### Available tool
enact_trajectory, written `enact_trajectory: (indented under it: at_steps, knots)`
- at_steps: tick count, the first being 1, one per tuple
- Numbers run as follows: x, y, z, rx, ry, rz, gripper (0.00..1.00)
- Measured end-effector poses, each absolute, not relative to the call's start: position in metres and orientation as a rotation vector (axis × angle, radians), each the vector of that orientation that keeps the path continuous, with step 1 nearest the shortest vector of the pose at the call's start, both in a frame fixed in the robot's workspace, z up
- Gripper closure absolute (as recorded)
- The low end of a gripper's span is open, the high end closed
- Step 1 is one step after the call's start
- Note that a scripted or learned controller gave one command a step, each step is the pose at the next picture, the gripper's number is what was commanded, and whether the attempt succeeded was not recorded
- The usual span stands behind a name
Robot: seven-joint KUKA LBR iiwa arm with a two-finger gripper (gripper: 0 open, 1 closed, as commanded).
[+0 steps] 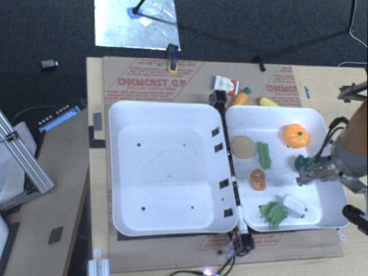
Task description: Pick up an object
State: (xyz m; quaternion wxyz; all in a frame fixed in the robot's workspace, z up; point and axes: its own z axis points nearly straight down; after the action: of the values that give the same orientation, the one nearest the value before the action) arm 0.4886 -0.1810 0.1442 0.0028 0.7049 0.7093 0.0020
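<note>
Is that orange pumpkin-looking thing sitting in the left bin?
No, the orange pumpkin lies in the right bin, near its far corner, with the other small items.

One fixed camera looks down at a slant from above the bench (pixel 98 154), taking in both bins (pixel 167 165) and the floor beyond.

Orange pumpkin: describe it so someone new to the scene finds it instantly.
Look in the right bin, the one the arm reaches into. The pumpkin sits near its far right corner, up from the gripper. It is the round, ribbed, bright orange one with a green stem, bigger than the small orange piece mid-bin.
</note>
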Motion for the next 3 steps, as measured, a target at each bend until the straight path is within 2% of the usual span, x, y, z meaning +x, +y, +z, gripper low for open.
enact_trajectory:
  at_steps: [1, 2, 3]
  knots:
    - [0.487, -0.17, 0.082, 2.218, 2.223, 0.001, 1.0]
    - [0.487, -0.194, 0.085, 2.22, 2.219, 0.0, 1.0]
    - [0.515, -0.207, 0.099, 2.213, 2.222, 0.003, 1.0]
